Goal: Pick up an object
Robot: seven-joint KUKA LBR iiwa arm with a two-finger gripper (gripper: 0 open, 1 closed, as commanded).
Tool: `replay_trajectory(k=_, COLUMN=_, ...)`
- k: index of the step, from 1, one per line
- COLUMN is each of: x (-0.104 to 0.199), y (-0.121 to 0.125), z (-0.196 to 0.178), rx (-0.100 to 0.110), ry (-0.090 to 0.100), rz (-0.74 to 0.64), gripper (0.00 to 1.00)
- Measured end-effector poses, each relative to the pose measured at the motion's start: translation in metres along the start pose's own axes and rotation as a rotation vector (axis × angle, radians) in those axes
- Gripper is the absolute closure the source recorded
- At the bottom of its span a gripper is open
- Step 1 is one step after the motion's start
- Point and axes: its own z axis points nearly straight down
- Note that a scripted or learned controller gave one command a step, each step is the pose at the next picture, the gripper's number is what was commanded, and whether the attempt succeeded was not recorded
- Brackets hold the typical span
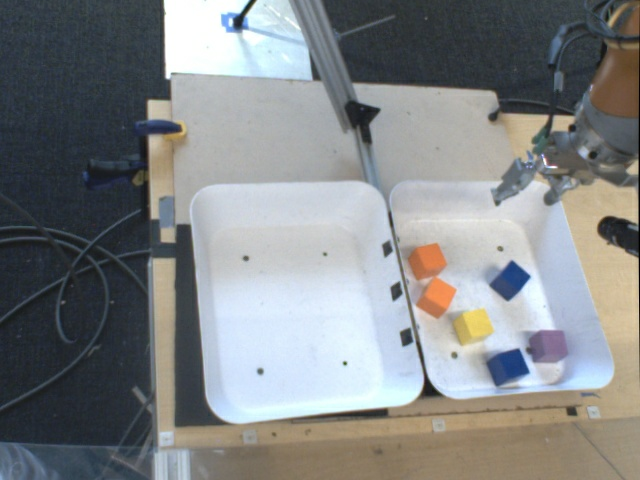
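Six blocks in the right bin point(575, 268): nearest the end effector point(530, 183), a blue cube point(510, 280), toward the bin's near-right part. Best dropped squarely over it, clear of the bin wall. Hovering above the bin's far rim, fingers spread apart, nothing between them. Wrist angled in from the right.

The arm point(612, 118) is grey metal with an orange band above the wrist; black cables loop above that band, and slim grey jaws end it.
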Motion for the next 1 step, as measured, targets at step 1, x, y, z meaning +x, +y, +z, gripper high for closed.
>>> replay_trajectory(k=1, x=0.0582, y=-0.0400, z=0.1195, rx=0.009, ry=0.004, rz=-0.001, gripper=0.00)
